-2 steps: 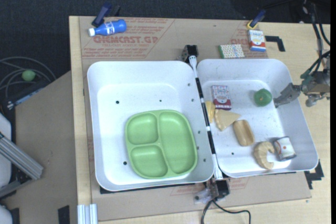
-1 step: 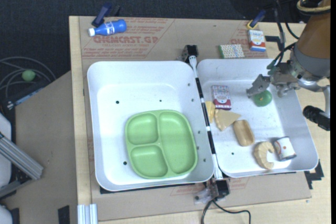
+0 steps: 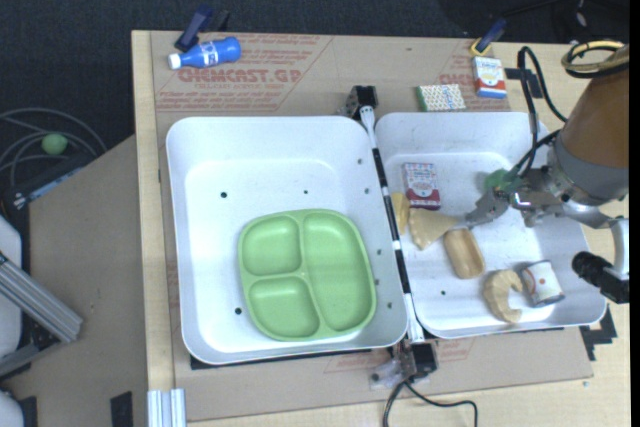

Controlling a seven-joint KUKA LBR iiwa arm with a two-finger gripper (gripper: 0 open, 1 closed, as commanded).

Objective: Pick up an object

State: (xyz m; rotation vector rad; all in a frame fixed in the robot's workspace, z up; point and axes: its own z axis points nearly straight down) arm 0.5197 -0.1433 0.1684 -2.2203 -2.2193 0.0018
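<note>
Right bin, lining up a pick.
Left bin (image 3: pixel 190 155) has just the green tray (image 3: pixel 303 272). In the right bin (image 3: pixel 450 130) I see a red packet (image 3: pixel 421 183), bread pieces (image 3: pixel 463 252) and a croissant (image 3: pixel 500 295). Gripper (image 3: pixel 490 205) hovers over the bread; I can't tell its state. I'd centre on one piece before descending.

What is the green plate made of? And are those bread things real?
The green plate looks like smooth moulded plastic: even colour, soft shine, three pressed compartments. The bread pieces look like toy food, plastic or foam perhaps, going by their uniform tan surface; the view cannot settle that.
</note>
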